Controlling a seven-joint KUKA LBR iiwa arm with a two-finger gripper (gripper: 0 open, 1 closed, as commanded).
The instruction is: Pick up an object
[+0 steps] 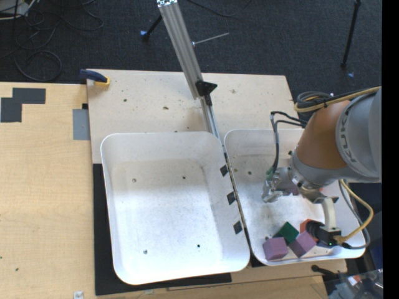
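The grey arm with the orange band (330, 145) reaches into the right-hand shallow white plastic bin (249, 148). Its metal two-finger gripper (272, 189) hangs above the bare middle of this bin's floor; whether it is released or clenched cannot be told from this view.

Toward the near end of the right-hand bin, below the gripper and apart from it, lie three blocks in a cluster: a dark green block (288, 232), a purple cube (275, 248) just beside it, and a mauve block (302, 243) close against the green one.
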